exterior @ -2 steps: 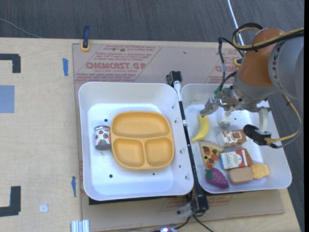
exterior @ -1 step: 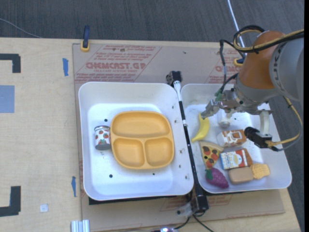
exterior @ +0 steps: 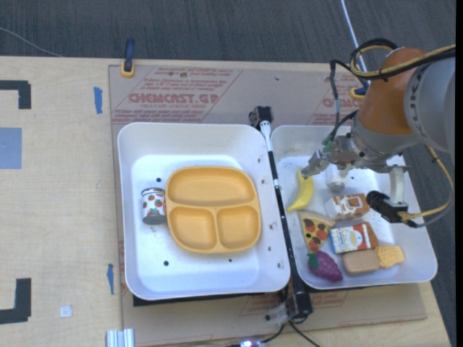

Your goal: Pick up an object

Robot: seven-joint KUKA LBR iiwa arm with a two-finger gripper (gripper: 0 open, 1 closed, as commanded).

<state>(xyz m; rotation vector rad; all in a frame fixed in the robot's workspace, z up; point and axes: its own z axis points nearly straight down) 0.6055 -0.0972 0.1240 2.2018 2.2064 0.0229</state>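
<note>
From my feed, the arm comes in from three o'clock and its pincer sits over the upper part of the right bin. I cannot tell from this angle whether it is released or clenched, and nothing shows between its tips.

The nearest pickable thing is the banana, lying in the right bin just beside its left wall. Its long axis runs roughly from twelve to seven o'clock, the upper tip pointing up toward the pincer, the curve bowing toward the bin wall. Below it lies a pizza slice with its point aimed toward five o'clock, then a purple grape bunch at the bin's lower left. To the right are a small white carton, a red-and-white box, a tan bread piece and a yellow waffle-like piece. These crowd the lower half of the bin, close together; the freest floor is at the top, under the pincer.

The left bin holds a yellow divided plate, with a small can touching its nine o'clock edge. Bare floor rings the plate on the other sides.

The cardboard sheet under the bins, on the table, bears red print that seems to read "CHEMCAST GP". The writing on the boxes is too small to read.
</note>
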